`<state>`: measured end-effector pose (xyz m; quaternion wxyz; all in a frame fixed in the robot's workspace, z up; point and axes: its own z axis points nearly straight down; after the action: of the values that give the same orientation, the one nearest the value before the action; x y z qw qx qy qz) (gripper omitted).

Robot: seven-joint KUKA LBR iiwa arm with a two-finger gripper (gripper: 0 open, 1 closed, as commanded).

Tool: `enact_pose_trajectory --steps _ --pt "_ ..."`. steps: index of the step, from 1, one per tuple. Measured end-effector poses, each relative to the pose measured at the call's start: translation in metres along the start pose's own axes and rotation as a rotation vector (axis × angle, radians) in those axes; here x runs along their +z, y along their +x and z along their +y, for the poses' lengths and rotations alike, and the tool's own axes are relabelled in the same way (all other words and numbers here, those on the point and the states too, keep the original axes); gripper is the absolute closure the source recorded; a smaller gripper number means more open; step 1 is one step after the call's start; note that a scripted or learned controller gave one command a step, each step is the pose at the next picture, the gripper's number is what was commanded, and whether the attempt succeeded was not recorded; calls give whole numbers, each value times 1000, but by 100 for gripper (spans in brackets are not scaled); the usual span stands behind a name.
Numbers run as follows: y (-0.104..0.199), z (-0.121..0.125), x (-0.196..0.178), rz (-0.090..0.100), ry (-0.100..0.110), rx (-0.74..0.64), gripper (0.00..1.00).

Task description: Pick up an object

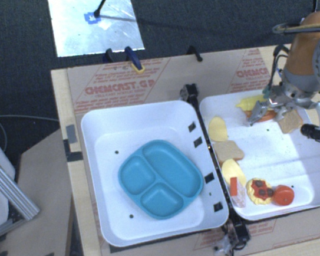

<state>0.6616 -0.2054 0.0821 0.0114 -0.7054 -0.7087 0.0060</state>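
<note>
The right bin [307, 159] holds several toy foods. My gripper [259, 115] hangs low over its far edge, reaching in from the right. It sits just in front of a yellow piece [248, 104] and over an orange piece [269, 116] that it partly hides. A tan square slice [290, 121] lies just right of the gripper. Nothing shows clearly between the gripper's tips.
Along the right bin's left side lie a pale yellow chip [217, 128], a tan cookie [229, 151], a yellow wedge [233, 170] and a red-and-white packet [235, 189]. A yellow pizza piece [259, 191] and a red tomato [284, 195] sit near the front. The left bin [102, 163] holds a blue divided plate [160, 178].
</note>
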Motion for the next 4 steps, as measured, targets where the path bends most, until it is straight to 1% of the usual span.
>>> enact_pose_trajectory --steps 1,2,3,4 --pt "0 1 0 0 3 -2 0" --pt "21 -69 0 -6 -20 5 0" --pt "-3 -147 -28 -8 -23 9 0" --pt "56 -175 3 -6 -24 -2 0"
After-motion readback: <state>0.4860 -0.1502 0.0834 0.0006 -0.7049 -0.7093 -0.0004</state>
